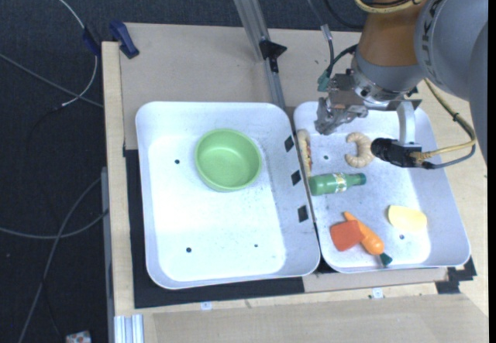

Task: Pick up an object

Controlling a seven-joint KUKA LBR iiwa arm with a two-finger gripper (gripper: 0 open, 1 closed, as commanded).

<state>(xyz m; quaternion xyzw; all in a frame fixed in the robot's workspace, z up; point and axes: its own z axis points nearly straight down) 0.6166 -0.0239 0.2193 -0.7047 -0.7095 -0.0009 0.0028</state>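
Note:
The right bin (438, 186) holds several small objects. A tan curled piece (359, 149) lies near its upper middle, and a green bottle (335, 183) lies on its side below that. An orange and red carrot-like toy (358, 234) and a pale yellow piece (407, 217) lie near the front. A long tan stick (304, 151) runs along the bin's left wall. My gripper (332, 123) hangs over the bin's upper left corner, just left of the curled piece and above the bottle. I see nothing held in it.
A green bowl (227, 159) sits in the left bin (167, 241). A slanted metal pole (248, 8) rises behind the bins. Cables and a black connector (391, 152) from the arm hang over the right bin's upper right.

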